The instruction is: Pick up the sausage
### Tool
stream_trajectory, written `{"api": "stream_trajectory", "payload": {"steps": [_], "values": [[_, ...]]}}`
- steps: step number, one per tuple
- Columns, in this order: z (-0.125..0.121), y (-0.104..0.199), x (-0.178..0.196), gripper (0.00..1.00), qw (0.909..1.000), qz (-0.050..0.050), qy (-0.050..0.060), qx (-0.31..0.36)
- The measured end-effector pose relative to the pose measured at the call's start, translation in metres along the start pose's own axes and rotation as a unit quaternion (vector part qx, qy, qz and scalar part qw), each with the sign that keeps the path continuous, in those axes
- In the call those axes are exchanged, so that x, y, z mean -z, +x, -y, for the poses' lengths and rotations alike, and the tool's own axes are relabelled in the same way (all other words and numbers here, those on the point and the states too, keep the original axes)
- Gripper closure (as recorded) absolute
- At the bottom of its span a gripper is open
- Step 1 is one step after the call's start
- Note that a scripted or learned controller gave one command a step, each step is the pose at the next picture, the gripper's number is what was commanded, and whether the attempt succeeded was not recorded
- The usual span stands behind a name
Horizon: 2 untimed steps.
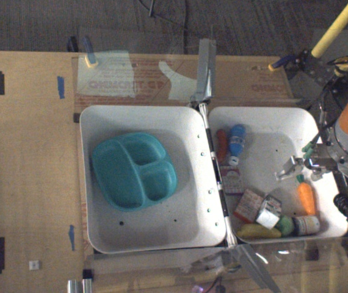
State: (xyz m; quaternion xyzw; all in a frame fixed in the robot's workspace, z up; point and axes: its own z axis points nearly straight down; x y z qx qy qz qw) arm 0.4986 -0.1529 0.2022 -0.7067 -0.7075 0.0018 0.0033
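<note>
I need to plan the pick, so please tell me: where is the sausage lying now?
The sausage lies in the right bin, along its left wall near the far corner, directly beside the blue bottle.

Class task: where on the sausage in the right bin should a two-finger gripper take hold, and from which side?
Grip the sausage mid-length, from above, fingers closing across its narrow width. It lies flat along the bin's left wall, the blue bottle close alongside, so finger room is tight.
</note>
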Motion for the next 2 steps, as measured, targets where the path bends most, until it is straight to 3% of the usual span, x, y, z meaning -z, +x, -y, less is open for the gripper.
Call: {"api": "stream_trajectory", "payload": {"steps": [1,2], "values": [[-0.001,0.0051,-0.1109,0.0,0.9968,0.001,-0.002,-0.08],[-0.0003,0.0017,-0.105,1.0,0.9965,0.0,0.0,-0.084]]}}
